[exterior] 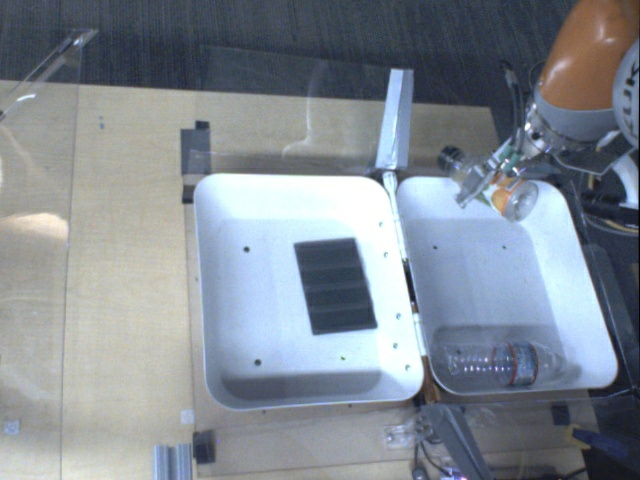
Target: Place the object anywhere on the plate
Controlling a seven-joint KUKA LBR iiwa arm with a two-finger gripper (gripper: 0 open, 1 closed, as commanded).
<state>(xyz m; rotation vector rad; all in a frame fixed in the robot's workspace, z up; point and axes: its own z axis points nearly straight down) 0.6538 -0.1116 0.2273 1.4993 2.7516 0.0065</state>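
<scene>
A dark ribbed rectangular plate (335, 286) lies flat in the middle of the left white bin (225, 268). A clear plastic bottle (495, 363) lies on its side along the near wall of the right bin (585, 298). My gripper (485, 178) hangs over the far edge of the right bin, below the orange band of the arm (590, 48). A small orange and clear object (514, 199) sits right against the gripper's lower right side. Whether it is held is unclear.
An upright metal strip (395, 118) rises behind the seam between the two bins. Cables run along the right side of the right bin (612, 203). The wooden bench (100, 268) spreads out to the left.
</scene>
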